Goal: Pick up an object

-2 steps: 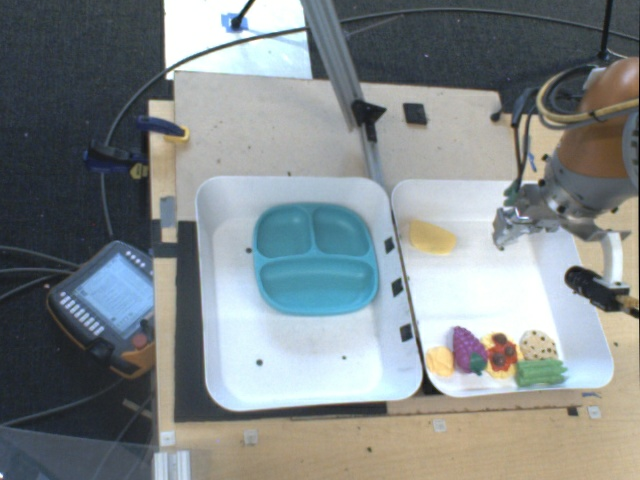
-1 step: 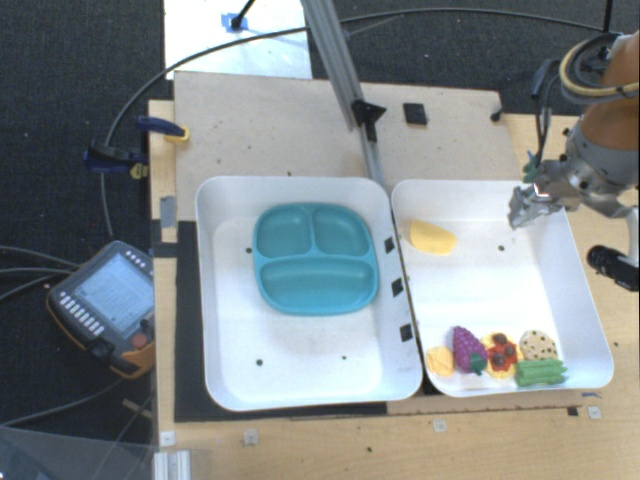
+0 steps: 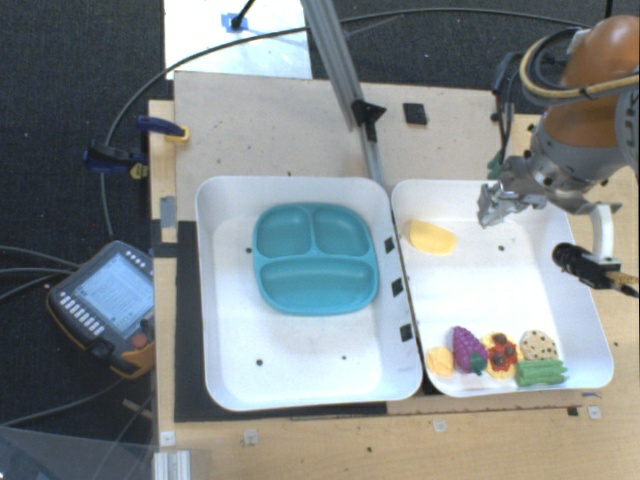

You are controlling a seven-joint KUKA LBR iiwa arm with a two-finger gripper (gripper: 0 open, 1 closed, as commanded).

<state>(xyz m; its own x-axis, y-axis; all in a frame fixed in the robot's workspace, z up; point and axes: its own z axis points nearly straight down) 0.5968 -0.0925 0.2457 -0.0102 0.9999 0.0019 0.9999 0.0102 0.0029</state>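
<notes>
- Yellow food piece [image 3: 431, 237] lies in the right bin [image 3: 500, 288], near its upper left corner.
- Gripper [image 3: 491, 211] hovers just right of it, holding nothing; finger opening cannot be told.
- Best approach: shift left, centre above, then descend straight.

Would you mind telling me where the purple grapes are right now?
The purple grapes lie along the right bin's near edge, between a small yellow piece and a pizza slice.
</notes>
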